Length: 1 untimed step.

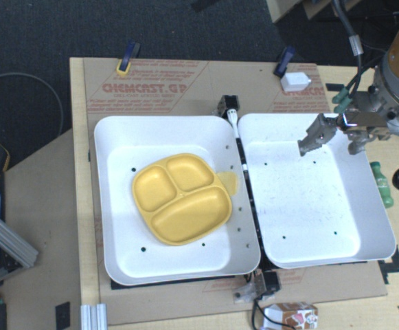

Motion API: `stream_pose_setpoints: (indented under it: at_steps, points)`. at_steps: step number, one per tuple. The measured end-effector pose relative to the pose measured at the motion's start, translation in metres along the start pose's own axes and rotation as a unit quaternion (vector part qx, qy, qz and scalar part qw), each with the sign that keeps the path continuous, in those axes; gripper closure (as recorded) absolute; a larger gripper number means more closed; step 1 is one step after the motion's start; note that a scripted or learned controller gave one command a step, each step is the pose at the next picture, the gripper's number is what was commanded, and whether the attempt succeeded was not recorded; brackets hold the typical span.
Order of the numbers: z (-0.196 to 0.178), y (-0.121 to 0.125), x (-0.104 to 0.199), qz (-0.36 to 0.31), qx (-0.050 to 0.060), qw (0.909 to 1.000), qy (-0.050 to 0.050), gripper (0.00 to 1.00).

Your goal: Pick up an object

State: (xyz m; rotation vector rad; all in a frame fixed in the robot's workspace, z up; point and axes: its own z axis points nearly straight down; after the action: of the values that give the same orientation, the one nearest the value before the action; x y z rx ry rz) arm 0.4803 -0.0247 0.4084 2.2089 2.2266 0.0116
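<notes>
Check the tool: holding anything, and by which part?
Nothing held. The tool hangs over the right bin with open fingers and nothing between them; the yellow divided plate lies in the left bin.

Yellow divided plate [180, 198] in left bin [110, 184], gripper [333, 139] open over right bin [364, 239]

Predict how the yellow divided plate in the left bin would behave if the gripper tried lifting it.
The plate looks like moulded plastic, so probably stiff and light. It lies flat and wide in the left bin, so unlikely to roll or tip. Its smooth, rounded rim may slip; a grasp across the whole plate seems unlikely.
</notes>
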Motion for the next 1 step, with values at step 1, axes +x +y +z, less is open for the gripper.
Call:
stream_pose_setpoints:
  at_steps: [1]
  points:
    - [-0.0073,0.0004,-0.0035,0.003,0.001,1.0,-0.001,1.0]
